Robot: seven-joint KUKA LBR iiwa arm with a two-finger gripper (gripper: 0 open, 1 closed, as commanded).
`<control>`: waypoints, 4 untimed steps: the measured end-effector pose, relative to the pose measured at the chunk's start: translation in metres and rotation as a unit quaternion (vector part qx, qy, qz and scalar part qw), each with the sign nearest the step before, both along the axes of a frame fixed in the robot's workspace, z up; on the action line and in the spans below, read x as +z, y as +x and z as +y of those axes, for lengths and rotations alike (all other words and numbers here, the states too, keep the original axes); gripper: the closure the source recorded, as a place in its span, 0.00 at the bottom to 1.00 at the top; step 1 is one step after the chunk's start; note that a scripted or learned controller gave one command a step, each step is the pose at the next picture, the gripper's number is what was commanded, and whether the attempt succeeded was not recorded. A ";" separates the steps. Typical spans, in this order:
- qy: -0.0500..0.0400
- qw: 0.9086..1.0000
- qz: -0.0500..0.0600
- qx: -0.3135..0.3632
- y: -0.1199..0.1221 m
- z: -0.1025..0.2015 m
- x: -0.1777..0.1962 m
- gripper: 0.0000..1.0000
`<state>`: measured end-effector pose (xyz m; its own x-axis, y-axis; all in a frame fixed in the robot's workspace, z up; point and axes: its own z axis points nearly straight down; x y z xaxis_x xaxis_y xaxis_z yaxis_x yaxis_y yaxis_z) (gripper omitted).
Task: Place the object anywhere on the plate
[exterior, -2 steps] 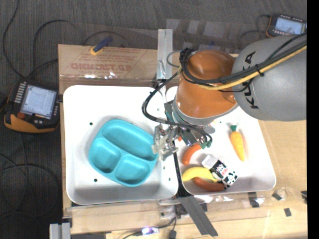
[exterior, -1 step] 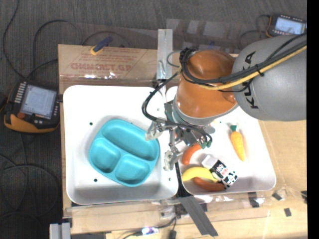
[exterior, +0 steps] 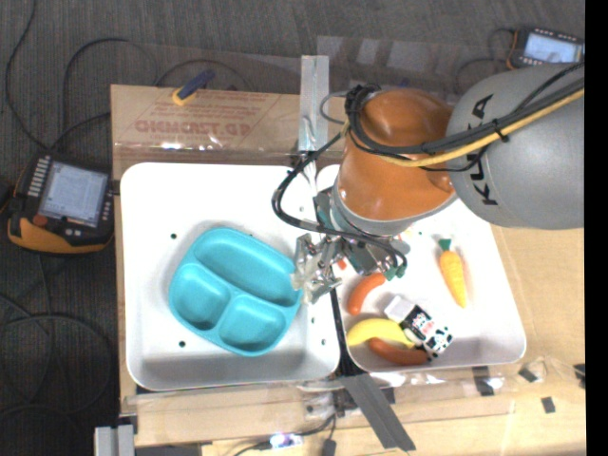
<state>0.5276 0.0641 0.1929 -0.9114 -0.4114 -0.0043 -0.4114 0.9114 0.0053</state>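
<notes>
I am seeing the grey arm's tool (exterior: 318, 272) hanging over the divide between the two shallow white bins; I cannot tell what state it is in. Just to its left, the turquoise three-compartment plastic plate (exterior: 234, 292) is lying in the left bin (exterior: 152, 217). To its right, in the right bin (exterior: 503, 331), an orange toy carrot (exterior: 453, 272), a yellow banana (exterior: 378, 332), a red-orange sausage-shaped piece (exterior: 365, 293) and a small black-and-white cow figure (exterior: 425, 330) are resting.
</notes>
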 end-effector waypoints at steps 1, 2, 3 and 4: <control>-0.003 0.992 0.000 0.124 0.041 -0.045 -0.009 1.00; -0.003 0.973 0.000 0.229 0.019 0.014 -0.003 1.00; -0.003 0.938 0.000 0.348 -0.005 0.019 0.018 1.00; -0.002 0.942 -0.002 0.334 0.071 -0.060 0.014 1.00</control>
